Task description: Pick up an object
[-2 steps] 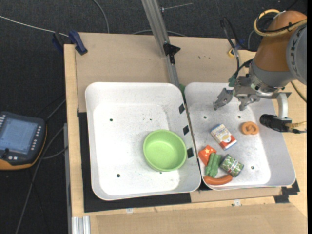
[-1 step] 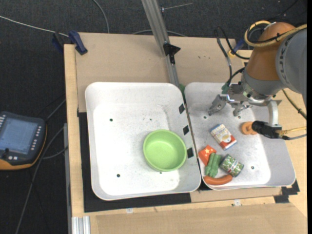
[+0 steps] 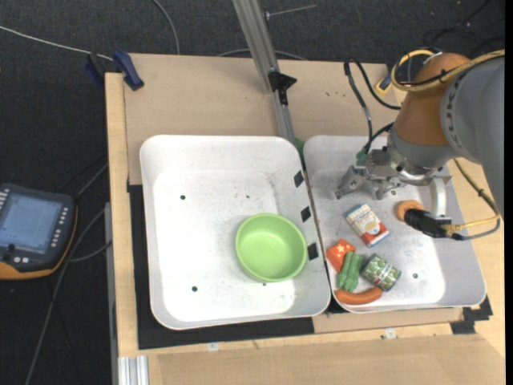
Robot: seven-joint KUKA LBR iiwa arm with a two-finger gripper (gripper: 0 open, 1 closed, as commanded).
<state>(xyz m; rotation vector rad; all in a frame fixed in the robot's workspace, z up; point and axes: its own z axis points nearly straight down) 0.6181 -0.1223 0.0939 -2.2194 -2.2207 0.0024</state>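
Carton just below fingers

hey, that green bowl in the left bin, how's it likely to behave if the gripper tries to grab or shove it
The green bowl looks like rigid plastic, so probably stiff and light. It sits upright, opening up, so a thin rim is likely the only pinch point, and it may slip. Pushed, it would probably slide across the smooth left bin rather than roll.

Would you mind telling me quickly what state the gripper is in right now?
Gripper: open, holding nothing, above the right bin near the small carton.
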